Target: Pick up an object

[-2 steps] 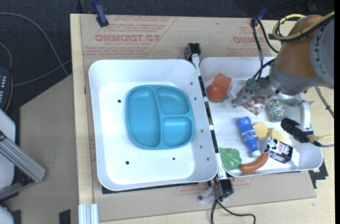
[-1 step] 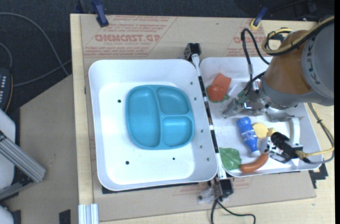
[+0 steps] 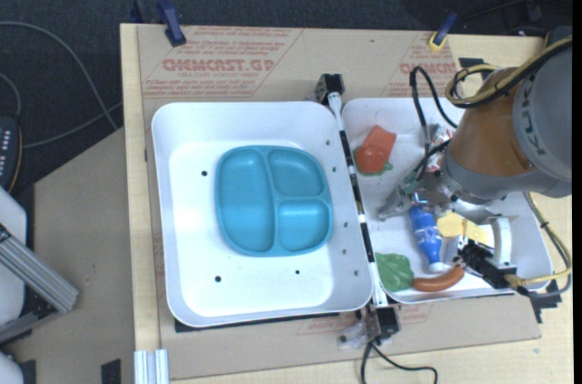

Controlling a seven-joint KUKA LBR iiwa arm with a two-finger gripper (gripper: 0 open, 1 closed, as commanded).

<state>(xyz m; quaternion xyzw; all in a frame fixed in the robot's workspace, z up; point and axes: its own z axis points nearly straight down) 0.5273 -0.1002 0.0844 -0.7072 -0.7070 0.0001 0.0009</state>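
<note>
Blue tube with white cap — lying flat; claw state unclear.

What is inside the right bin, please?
The right bin holds an orange toy, a blue tube, a green piece and a sausage. The arm covers the rest.
</note>
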